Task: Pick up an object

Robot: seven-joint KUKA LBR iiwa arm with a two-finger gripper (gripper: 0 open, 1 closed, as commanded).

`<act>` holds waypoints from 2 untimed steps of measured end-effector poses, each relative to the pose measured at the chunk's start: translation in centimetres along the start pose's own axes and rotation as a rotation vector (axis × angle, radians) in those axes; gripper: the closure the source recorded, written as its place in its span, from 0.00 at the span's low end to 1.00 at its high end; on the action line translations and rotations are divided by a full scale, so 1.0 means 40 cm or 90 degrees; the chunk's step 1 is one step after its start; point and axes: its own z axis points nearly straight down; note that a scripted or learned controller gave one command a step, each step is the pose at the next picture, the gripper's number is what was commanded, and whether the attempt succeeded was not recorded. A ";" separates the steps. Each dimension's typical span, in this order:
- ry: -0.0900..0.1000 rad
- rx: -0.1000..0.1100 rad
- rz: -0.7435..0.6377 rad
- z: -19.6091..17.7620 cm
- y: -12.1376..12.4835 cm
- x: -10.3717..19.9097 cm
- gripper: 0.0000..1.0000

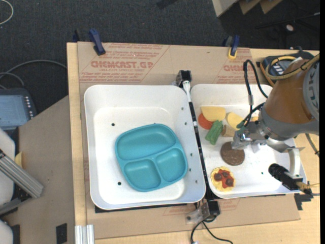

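Gripper [237, 145] sits low in the right bin [254, 189], right over a brown round cookie [232, 155]; how it is set cannot be told. A teal divided plate [151, 156] lies in the left bin [96, 136]

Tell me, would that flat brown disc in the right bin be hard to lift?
Probably awkward. The brown disc lies flat on the bin floor, so fingers may slide over it rather than under. It looks thin and rigid, likely light. The gripper sits right above its edge, with other toy food crowding close by.
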 end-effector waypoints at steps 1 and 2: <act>0.003 0.002 -0.006 -0.252 -0.081 0.158 1.00; 0.004 0.008 -0.007 -0.213 -0.082 0.364 1.00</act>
